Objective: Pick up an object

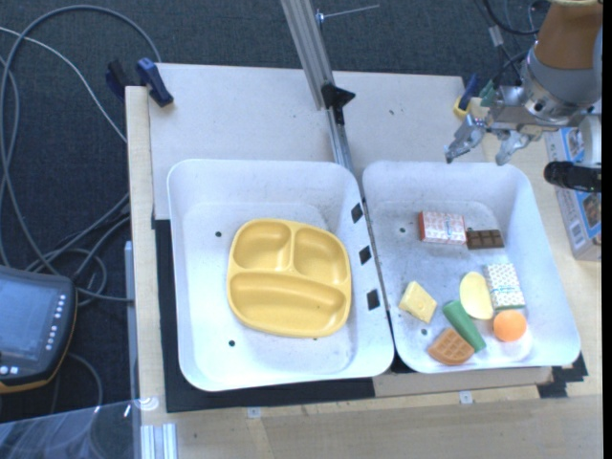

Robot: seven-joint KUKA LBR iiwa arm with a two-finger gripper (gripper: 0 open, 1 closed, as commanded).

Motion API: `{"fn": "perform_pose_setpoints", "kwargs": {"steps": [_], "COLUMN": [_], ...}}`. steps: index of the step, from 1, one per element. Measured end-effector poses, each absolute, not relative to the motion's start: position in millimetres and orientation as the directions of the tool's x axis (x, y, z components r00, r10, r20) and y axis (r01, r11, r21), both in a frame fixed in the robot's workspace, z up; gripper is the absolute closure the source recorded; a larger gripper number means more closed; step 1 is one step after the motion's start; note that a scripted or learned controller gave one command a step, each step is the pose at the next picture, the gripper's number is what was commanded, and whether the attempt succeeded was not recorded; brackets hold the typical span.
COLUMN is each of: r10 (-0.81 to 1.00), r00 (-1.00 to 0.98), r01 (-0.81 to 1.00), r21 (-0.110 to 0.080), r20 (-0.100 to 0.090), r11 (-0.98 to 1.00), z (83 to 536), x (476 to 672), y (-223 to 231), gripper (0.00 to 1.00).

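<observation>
Crowding is the chief hazard: the orange ball (510, 326), green piece (464, 325), waffle (451, 347), pale oval (476, 295) and wrapped block (504, 285) lie touching or just beside one another in the near corner of the right bin (535, 199), so a descent there may nudge neighbours or close on two at once. Gripper (486, 148) hovers above that bin's far rim, fingers (461, 144) spread apart, holding nothing, touching nothing. Red-and-white box (442, 227) and chocolate bar (484, 239) sit nearest beneath it.
</observation>
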State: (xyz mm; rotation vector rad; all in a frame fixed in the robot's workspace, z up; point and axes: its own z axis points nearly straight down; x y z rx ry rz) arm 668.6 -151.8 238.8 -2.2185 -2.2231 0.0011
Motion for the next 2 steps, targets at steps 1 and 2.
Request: {"fn": "perform_pose_setpoints", "kwargs": {"steps": [1, 2], "r10": [1.000, 1.000], "r00": [-0.002, -0.001], "r01": [1.000, 1.000], "r21": [-0.001, -0.005], "r20": [0.000, 0.000], "r11": [0.002, 0.001], "z": [239, 197], "x": [668.5, 668.6], "y": [-152, -151], "gripper": [0.00, 0.00]}}
